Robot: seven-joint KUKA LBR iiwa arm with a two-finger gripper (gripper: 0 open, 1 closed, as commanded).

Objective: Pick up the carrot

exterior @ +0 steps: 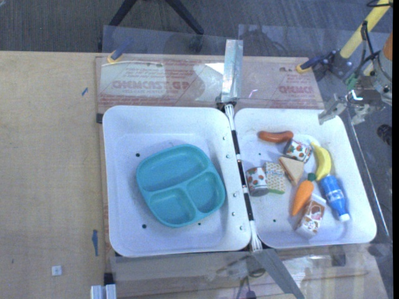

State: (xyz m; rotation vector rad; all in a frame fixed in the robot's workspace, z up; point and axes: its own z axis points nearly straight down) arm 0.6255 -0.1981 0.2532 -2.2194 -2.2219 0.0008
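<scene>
The carrot (302,195) is orange with a green top and lies in the right bin (358,232), tip pointing toward the near edge. It sits between a blue bottle (335,198) on its right and a small printed carton (313,215) at its tip. My gripper (353,99) hangs over the right bin's far right corner, well away from the carrot and above it in the view, with nothing seen in it.
Around the carrot lie a banana (322,161), a sandwich wedge (290,167), a patterned box (275,176), two small cans (257,180) (298,149) and a sausage (275,136). The left bin (118,229) holds a teal divided plate (181,184).
</scene>
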